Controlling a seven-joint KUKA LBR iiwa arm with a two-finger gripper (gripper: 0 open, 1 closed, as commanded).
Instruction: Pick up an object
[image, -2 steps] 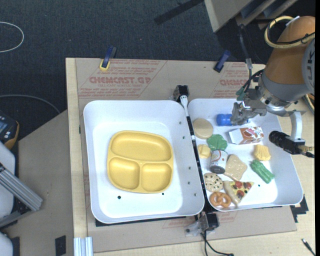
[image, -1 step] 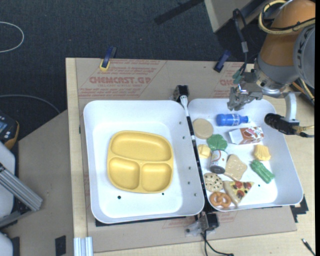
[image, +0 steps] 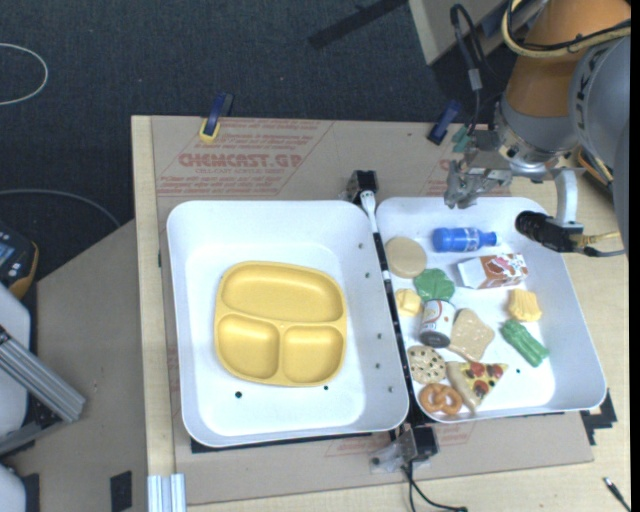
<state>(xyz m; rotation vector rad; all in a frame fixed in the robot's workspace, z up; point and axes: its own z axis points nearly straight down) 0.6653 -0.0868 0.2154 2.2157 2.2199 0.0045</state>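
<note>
My gripper (image: 463, 190) is hovering above the right bin's (image: 580, 345) far rim; I cannot tell its state. Just beyond it, a glossy blue plastic bottle (image: 463, 239) is lying sideways, crowded by a tan round disc (image: 406, 256), a green leafy piece (image: 435, 285) and a printed carton (image: 492, 270). A smooth yellow three-compartment tray (image: 281, 322) is sitting in the left bin (image: 190, 300).

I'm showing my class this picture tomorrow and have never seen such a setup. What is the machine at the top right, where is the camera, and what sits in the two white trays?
One camera looks down at a slant on a bench. The grey arm with an orange band is a robot; its gripper hangs above the right bin's far edge, with nothing between its fingers. The left bin holds a yellow divided plate. The right bin holds toy food: a blue bottle, a cookie, a pretzel, a pizza slice.
</note>
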